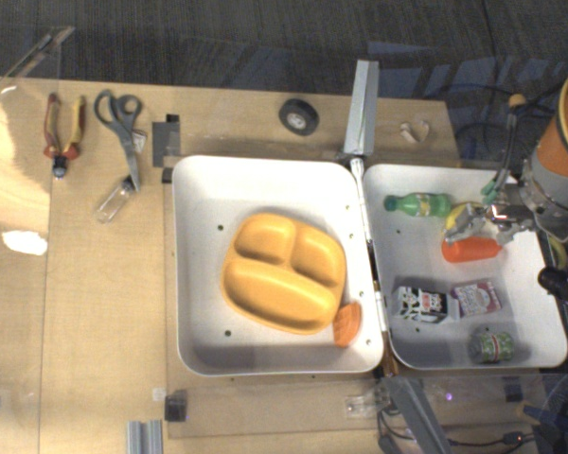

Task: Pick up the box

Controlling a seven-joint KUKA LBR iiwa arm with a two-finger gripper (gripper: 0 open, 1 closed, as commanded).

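At the lower right of the frame, in the right bin [549, 353], 2 small boxes lie side by side: the cow-print box [421, 305] and the pink box [476, 299], beside a green can [491, 346]. Higher, the gripper [469, 223] hovers over the orange carrot [471, 249], near a green bottle [418, 203]. It should shift toward the lower edge and descend straight over 1 box. I cannot tell its opening, and which box is meant is unclear.

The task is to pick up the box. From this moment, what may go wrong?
1. The claw is above the orange carrot-like toy and beside the green bottle, so it may take one of them instead.
2. The cow-patterned box lies close to the pink packet; the grasp may push or catch the packet.
3. The box is near the bin's left wall, leaving little room on that side.
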